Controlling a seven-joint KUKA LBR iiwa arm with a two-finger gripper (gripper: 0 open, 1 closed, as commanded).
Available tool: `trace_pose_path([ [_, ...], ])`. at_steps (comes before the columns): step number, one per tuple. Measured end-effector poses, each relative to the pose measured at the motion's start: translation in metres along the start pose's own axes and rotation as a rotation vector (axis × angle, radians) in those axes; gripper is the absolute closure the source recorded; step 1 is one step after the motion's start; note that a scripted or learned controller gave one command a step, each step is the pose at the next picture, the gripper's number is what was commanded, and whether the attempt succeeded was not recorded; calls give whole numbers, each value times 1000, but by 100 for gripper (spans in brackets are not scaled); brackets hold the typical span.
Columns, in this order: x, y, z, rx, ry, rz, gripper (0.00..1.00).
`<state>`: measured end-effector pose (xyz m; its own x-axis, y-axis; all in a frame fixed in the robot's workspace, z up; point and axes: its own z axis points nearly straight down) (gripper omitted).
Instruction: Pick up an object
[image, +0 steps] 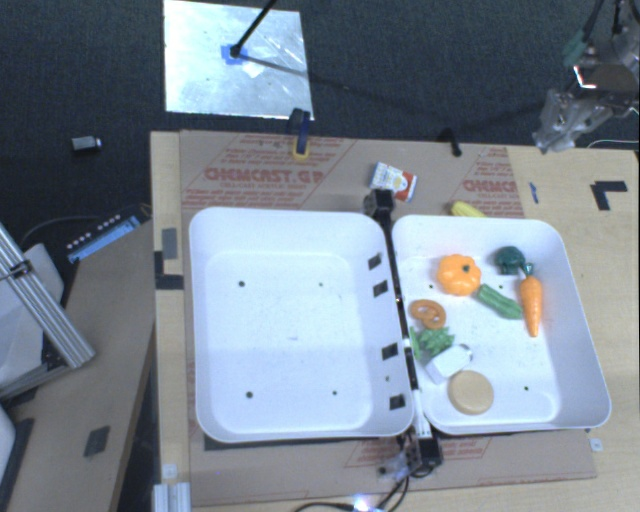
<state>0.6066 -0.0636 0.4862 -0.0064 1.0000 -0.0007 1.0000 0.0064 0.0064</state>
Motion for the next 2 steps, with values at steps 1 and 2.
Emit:
trace_pose_path([
  [1,5,1,-38,-1,0,1,100],
  [2,3,-27,-50,3,1,4,100],
])
